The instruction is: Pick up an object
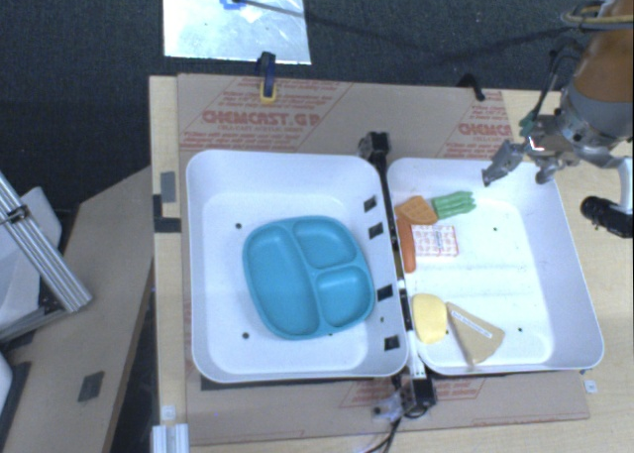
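Gripper [517,166] open, empty, above right bin's [555,243] far rim; approach step. You'd descend toward green veg [454,204], prob. beans.

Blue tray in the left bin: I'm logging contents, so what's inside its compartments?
The blue tray shows three compartments, all bare blue plastic. It covers the left bin's floor beneath it, so anything under it cannot be seen.
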